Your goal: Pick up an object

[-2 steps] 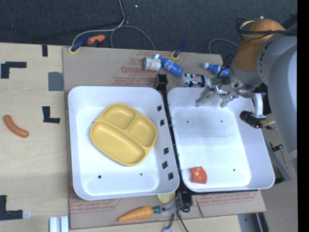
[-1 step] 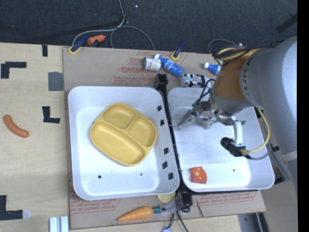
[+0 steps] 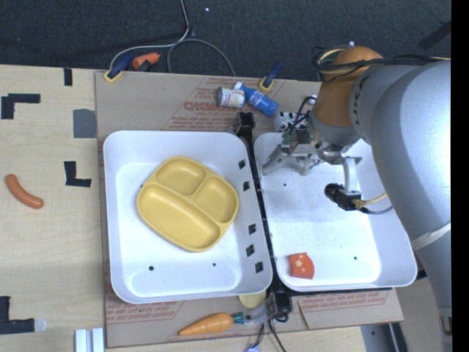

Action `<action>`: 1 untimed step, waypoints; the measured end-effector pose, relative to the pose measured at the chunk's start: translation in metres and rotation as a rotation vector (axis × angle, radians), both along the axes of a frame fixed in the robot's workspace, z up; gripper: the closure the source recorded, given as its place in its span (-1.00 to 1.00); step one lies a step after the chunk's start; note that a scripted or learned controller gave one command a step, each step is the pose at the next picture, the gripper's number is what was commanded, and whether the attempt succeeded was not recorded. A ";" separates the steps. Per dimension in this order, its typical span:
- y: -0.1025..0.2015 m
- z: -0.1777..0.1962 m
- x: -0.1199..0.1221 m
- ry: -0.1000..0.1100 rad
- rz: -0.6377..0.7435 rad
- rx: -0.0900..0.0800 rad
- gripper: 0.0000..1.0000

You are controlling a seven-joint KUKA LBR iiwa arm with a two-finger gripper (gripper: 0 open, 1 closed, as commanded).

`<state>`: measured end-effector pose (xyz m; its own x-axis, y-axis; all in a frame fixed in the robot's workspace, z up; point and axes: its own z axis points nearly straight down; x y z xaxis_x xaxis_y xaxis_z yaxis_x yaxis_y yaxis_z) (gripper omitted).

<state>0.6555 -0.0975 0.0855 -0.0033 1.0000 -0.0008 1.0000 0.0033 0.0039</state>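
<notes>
A small red-orange piece [image 3: 301,265] lies near the front edge of the right bin [image 3: 366,240]. My gripper [image 3: 291,164] hangs low over that bin's far left corner, well behind the red piece. Its two grey fingers [image 3: 272,161] are spread apart and open, with only white bin floor between them. A yellow divided plate [image 3: 187,202] lies in the left bin [image 3: 121,196].
A toy carrot [image 3: 207,325] lies on the cardboard in front of the bins. A toy sausage [image 3: 23,191] rests on the bench at the far left. A blue and white bottle [image 3: 248,97] lies behind the bins. The grey arm [image 3: 410,138] covers the right bin's right side.
</notes>
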 end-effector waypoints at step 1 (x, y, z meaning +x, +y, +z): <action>-0.022 0.000 0.014 0.001 -0.002 0.001 -1.00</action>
